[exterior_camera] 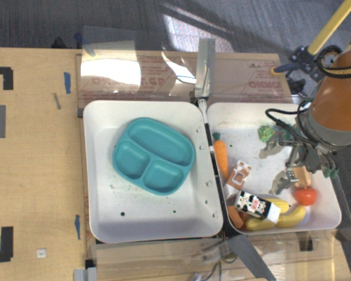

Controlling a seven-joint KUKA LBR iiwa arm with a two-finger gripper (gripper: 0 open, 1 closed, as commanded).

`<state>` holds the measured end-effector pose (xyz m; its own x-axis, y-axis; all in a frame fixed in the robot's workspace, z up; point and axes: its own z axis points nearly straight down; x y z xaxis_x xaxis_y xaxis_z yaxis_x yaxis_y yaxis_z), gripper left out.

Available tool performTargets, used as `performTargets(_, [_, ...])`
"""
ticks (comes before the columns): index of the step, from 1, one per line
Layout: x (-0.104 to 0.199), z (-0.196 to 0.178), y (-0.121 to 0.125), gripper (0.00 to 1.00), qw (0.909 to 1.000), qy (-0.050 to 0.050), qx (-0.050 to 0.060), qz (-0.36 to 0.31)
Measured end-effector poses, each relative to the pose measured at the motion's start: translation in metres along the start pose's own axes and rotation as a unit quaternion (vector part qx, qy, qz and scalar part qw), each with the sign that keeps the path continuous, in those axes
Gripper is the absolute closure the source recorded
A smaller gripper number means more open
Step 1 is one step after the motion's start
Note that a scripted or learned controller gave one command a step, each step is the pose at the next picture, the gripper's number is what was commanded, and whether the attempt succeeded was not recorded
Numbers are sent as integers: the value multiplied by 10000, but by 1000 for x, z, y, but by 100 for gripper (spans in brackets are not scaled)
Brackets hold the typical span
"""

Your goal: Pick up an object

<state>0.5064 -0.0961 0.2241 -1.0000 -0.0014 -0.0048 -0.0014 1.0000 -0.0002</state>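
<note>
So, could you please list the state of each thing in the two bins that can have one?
teal divided plate: upright, flat in left bin, compartments bare
carrot: lying along right bin's left wall
banana: lying at right bin's front edge
tomato: resting near the banana's tip
small card box: lying flat, tilted
gripper: low over right bin, finger state unclear

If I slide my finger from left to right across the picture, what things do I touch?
Teal divided plate → carrot → small brown-and-white packet → green toy → gripper → red tomato. I skipped the banana and the spotted box, because they overlap others.
</note>
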Motion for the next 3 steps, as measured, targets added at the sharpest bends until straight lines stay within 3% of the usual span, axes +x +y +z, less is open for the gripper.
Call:
performTargets(1, [-59, 121, -26, 0, 9989, 70, -13, 463])
performTargets(2, [-43, 133, 1, 0, 9995, -62, 24, -296])
performTargets(3, [-85, 54, -13, 0, 9953, -46, 9, -968])
